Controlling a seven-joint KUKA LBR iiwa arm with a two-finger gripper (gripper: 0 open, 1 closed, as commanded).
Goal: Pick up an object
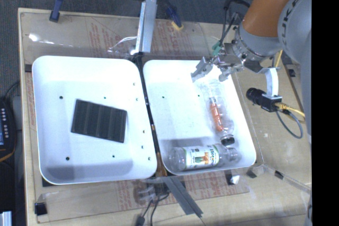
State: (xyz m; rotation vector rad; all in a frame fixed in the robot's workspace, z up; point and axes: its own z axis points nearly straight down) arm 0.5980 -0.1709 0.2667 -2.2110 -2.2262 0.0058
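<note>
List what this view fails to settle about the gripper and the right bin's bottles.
- Gripper: in the camera view its fingers overlap a clear plastic item; any grasp is too small to judge.
- Slim clear bottle: orange contents, label unreadable.
- Lying bottle: label print blurred.
- Arm: cut off by the top edge.

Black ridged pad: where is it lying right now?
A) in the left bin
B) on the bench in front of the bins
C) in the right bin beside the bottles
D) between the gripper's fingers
A: the black ridged pad lies flat on the floor of the left bin, while the two clear bottles are in the right bin.
</note>
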